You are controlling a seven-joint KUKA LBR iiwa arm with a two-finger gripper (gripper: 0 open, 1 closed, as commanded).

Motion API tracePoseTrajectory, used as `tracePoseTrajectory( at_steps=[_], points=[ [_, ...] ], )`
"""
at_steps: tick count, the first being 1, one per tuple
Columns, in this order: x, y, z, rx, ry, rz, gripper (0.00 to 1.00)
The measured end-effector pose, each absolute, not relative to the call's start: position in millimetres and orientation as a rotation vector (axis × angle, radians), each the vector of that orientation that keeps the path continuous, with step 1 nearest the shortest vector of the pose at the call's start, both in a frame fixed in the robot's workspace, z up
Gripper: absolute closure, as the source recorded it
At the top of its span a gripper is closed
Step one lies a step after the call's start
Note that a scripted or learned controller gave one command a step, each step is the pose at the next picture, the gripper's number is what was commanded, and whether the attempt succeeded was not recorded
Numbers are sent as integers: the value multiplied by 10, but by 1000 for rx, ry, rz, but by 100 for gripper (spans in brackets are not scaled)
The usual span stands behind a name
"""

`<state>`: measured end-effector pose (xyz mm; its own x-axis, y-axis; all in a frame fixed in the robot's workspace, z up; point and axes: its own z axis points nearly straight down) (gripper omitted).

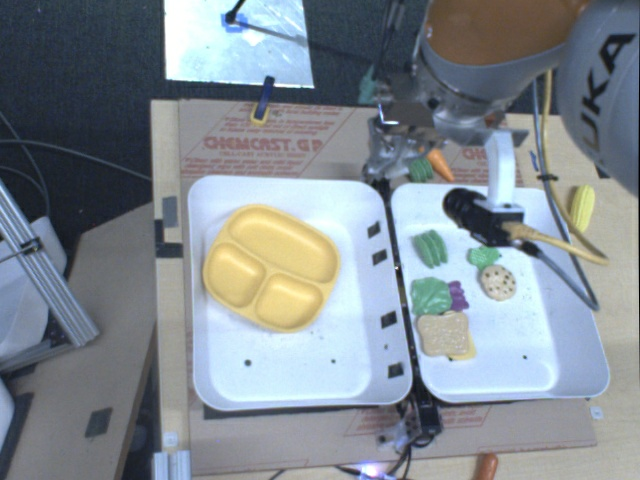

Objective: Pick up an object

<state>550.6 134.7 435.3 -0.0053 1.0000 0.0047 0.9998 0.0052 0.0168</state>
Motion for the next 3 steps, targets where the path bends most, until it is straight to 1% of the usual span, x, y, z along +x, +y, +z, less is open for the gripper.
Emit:
tracePoseTrajectory(
  at_steps=[1,2,3],
  points=[
    [5798,1850,3041,2216,2234,-11,100],
    [5805,1825,3121,2215,2227,1,0],
    [5630,1410,2103,2228,2221,-15,0]
  ],
)
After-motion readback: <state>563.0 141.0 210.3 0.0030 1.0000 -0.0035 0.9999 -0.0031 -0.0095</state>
